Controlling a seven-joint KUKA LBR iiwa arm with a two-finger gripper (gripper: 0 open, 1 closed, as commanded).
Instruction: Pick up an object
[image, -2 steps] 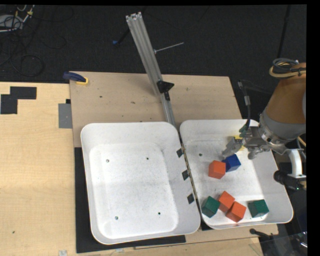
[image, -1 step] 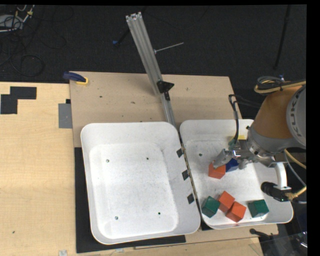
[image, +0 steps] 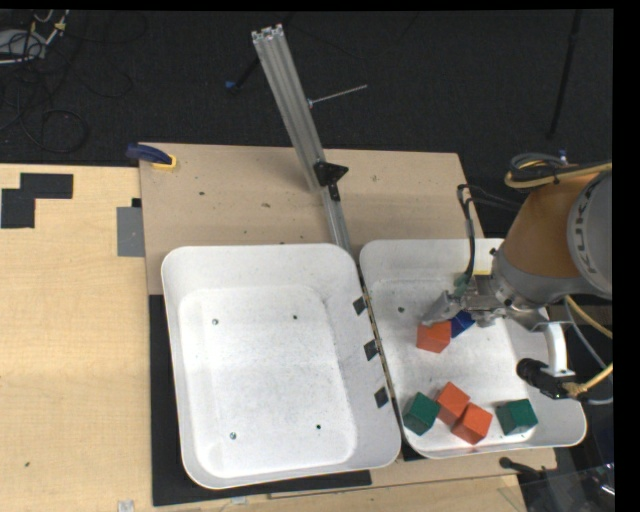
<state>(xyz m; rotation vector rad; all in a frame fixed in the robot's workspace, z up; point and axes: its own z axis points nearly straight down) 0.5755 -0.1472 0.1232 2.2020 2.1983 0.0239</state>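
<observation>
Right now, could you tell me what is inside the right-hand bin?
The right-hand bin holds three orange blocks, two green blocks and a blue piece by the gripper. The arm hides the bin's right part.

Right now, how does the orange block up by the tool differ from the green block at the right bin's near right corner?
The orange block by the tool sits alone mid-bin, right beside the tool and a blue block; the green block lies far from the tool, near the bin's front edge. One is orange, the other dark green. The orange one looks tilted; the green one rests flat. Both are small cubes of similar size in the right bin.
</observation>
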